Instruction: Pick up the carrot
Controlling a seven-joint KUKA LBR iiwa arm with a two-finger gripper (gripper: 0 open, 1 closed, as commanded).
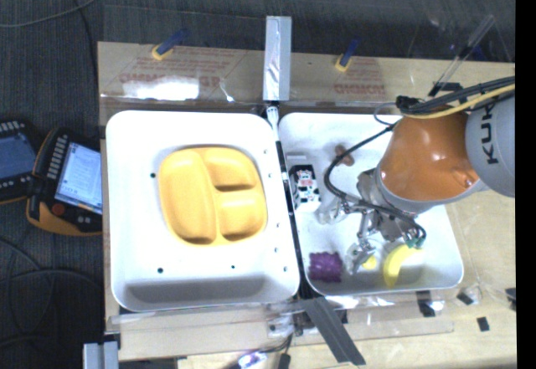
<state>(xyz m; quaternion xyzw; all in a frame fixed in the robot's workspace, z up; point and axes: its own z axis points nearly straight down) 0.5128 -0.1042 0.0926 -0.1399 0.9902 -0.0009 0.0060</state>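
Observation:
My gripper (363, 254) hangs low over the front of the right bin (435, 279). It is between a purple bunch-like item (325, 266) on its left and a yellow fruit-like piece (394, 265) on its right, close to both. Nothing is clearly held in it. The arm's orange band (427, 160) and wrist cover the middle and right of this bin and hide whatever lies beneath them.
A yellow divided plate (213, 194) lies in the left bin (134, 275). A small black and white item (302, 180) rests by the right bin's left wall, and a small brown piece (341, 151) lies further back. Cables loop around the wrist.

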